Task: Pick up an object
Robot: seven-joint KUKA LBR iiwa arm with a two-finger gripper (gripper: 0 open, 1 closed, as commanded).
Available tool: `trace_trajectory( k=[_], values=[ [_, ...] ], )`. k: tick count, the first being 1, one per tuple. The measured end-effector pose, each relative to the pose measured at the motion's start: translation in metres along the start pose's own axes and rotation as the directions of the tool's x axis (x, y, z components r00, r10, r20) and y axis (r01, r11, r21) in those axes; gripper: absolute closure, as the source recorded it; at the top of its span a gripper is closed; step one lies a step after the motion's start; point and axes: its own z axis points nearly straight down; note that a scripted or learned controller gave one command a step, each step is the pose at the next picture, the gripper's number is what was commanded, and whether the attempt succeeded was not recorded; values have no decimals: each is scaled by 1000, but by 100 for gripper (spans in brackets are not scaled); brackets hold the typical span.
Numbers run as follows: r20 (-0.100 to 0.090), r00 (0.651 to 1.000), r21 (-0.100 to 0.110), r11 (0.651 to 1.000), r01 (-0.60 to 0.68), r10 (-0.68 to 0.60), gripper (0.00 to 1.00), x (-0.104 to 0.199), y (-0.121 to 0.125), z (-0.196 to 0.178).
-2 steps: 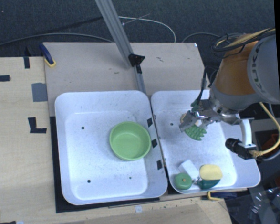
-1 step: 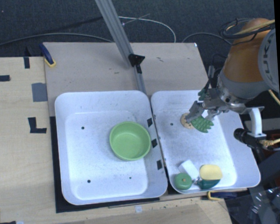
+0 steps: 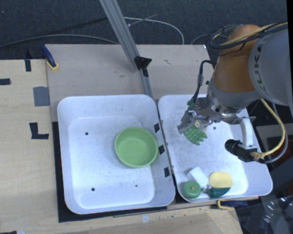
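Note:
My gripper (image 3: 192,124) hangs over the middle of the right bin (image 3: 251,181), below the grey arm with its orange band. A green ribbed toy (image 3: 196,135) lies right at the gripper's tip, sticking out toward the front, and its top part is hidden under the gripper. I cannot tell whether it is held or just resting on the bin floor. At the right bin's front edge sit a white block (image 3: 196,175), a small green round piece (image 3: 192,189) and a yellow piece (image 3: 221,179) on a teal one (image 3: 219,191).
A green bowl (image 3: 136,147) stands upright in the left bin (image 3: 77,124), near the wall between the bins. A grey pole (image 3: 123,30) slants down to that wall's far end. A black fitting with cables (image 3: 239,150) hangs at the right bin's right side.

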Motion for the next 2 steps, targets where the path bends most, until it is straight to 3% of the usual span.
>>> trace_trajectory(
  k=[2],
  values=[
    [-1, 1000, -1, 1000, 2, -2, 100, 103, 10, -12]
  ],
)
